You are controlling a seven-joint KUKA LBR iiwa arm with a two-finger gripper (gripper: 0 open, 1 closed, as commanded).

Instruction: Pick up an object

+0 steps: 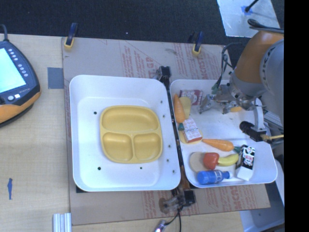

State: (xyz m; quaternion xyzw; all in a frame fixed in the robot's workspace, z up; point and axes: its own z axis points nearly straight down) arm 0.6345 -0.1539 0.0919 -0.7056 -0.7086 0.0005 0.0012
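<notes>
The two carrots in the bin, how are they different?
The carrot by the bin's left wall points up and down the picture; the carrot in the middle lies sideways. The left one looks thicker and paler, the middle one thinner and brighter. Both are orange and lie in the right bin.

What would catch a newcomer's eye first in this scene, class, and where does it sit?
First, the big yellow plastic three-compartment tray, lying in the middle of the left white bin. Next, the colourful toy food crowding the right white bin: an orange carrot, a red tomato and a blue bottle. The grey arm's end effector hangs over that bin's far end.
</notes>
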